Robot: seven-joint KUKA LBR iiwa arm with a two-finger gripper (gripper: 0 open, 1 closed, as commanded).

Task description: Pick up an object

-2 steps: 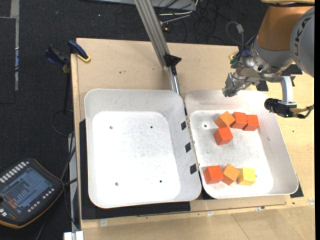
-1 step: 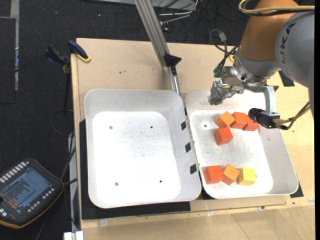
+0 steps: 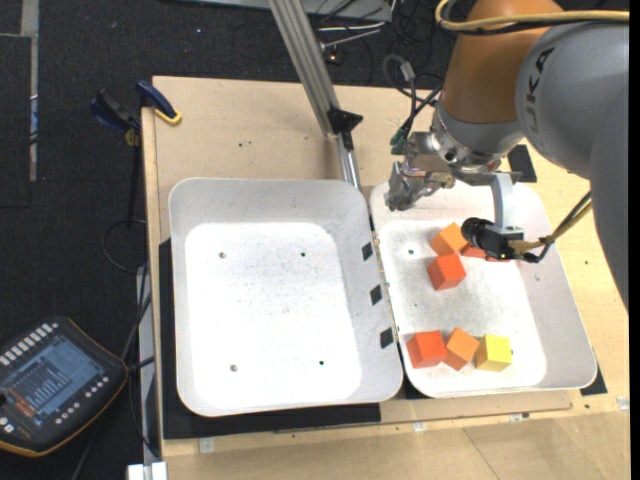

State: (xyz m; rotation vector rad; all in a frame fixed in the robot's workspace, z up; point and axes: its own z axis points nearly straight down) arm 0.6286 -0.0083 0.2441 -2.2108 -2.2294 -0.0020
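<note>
On your far left, off the tabletop (image 3: 250, 118), a handheld control pendant (image 3: 50, 383) lies on the dark floor. The left bin (image 3: 265, 288) holds only dark specks. In the right bin (image 3: 560, 298) you have five blocks: near its upper middle an orange block (image 3: 449, 238) sits touching a red block (image 3: 446, 270) just below it, and along the near edge a red block (image 3: 427, 348), an orange block (image 3: 461, 346) and a yellow block (image 3: 494, 351) sit in a tight row. The end effector (image 3: 405, 190) hangs over the right bin's upper left corner, apart from every block; you cannot tell how wide it stands, and nothing shows in it.
</note>
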